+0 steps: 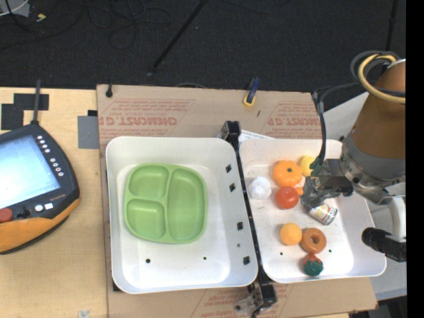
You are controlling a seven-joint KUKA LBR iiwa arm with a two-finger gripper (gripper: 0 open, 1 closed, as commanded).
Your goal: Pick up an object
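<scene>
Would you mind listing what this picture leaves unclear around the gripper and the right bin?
- Gripper, camera view: dark and small against the arm; whether it is open or shut cannot be told.
- Can: partly covered by the gripper; contact unclear, label too small to read.
- Yellow item: half hidden behind the pumpkin and the cable.

Across the top of your frame runs dark carpet point(199, 32) strewn with cables point(119, 8); below it, brown cardboard point(172, 111) covers a pale wooden bench point(46, 270).
</scene>
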